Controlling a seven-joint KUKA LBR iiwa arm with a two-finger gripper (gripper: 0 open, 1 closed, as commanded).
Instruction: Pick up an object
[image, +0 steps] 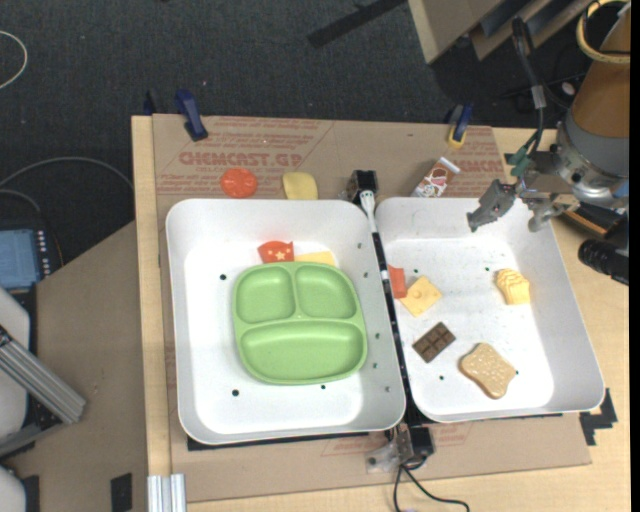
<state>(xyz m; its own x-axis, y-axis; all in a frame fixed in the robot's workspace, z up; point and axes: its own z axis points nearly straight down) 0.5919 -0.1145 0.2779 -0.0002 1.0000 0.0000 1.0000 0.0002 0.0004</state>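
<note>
Hovering over the far right corner of the right bin, the end effector has its fingers spread apart and nothing between them. Nearest in that bin is the yellow waffle piece, lying just toward the bin's near side from the end effector, clear of the wall.

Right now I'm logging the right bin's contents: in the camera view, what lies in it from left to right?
Orange-red piece → cheese wedge → chocolate square → toast slice → yellow ridged piece.
</note>
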